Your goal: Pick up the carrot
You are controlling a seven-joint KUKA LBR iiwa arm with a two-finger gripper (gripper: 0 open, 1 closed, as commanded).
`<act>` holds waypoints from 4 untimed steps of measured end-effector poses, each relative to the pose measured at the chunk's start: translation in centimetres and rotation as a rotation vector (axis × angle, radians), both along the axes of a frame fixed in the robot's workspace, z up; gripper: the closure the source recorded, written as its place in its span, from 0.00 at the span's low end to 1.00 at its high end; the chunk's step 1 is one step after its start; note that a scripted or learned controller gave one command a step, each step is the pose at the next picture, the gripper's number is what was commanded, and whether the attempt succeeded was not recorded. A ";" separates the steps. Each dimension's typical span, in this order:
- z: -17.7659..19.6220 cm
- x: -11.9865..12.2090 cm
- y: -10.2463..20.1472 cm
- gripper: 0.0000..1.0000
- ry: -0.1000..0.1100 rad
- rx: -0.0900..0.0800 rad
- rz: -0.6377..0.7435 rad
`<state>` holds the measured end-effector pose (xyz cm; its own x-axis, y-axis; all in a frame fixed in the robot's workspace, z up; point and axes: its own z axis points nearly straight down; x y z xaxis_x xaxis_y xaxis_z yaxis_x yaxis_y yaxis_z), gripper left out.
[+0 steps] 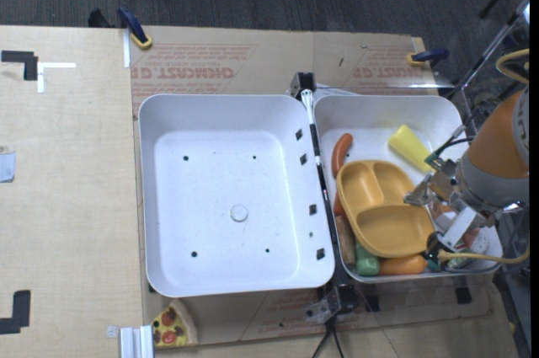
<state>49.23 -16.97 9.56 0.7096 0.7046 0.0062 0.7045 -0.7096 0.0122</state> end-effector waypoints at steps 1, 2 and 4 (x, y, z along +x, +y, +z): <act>-0.2 1.7 6.2 0.00 0.007 0.002 -0.160; -0.5 10.8 6.3 0.00 0.017 0.002 -0.444; 0.5 6.8 6.9 1.00 0.012 -0.004 -0.576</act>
<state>56.00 -10.10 10.08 0.9789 0.2041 -0.0059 0.2042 -0.9789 0.0107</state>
